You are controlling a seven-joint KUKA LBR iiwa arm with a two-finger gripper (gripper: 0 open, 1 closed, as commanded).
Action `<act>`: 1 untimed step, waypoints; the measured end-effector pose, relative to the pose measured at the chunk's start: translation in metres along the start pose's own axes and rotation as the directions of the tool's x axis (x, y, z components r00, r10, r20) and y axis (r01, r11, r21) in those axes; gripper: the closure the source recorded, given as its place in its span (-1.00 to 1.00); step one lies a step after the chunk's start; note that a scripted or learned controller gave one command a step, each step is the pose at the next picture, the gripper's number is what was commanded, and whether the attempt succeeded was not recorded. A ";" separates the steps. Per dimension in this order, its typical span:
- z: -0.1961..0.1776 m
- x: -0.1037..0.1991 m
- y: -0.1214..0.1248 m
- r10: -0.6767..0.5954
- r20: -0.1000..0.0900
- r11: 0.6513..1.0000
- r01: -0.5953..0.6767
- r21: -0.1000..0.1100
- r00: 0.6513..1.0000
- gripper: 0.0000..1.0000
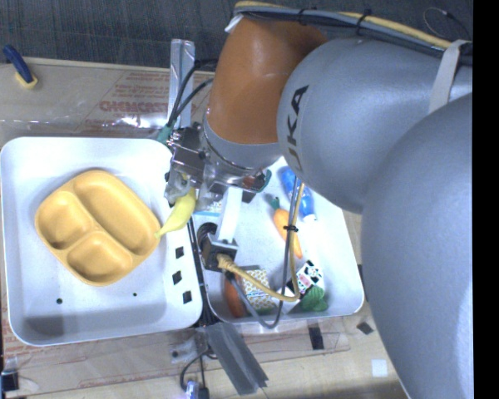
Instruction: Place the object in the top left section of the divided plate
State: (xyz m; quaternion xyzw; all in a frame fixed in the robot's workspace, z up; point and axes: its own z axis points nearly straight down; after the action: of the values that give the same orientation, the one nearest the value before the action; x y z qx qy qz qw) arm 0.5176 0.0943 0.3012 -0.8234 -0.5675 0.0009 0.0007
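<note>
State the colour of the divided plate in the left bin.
Yellow, a mustard tone all over; the divided plate shows plainly in the camera view.

I see the bench (pixel 83 90) bearing two white bins: the left bin (pixel 91 306) and the right bin (pixel 341 248) side by side, touching.

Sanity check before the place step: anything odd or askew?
The yellow banana-like object hangs tilted over the wall between the two bins, under the gripper, not inside either. The divided plate sits rotated in the left bin.
</note>
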 end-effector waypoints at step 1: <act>-0.106 0.008 -0.034 -0.066 -0.001 0.998 0.066 -0.001 0.998 1.00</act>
State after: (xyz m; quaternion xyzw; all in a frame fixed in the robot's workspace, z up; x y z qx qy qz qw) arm 0.4889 0.1142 0.4076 -0.8043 -0.5942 0.0002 0.0006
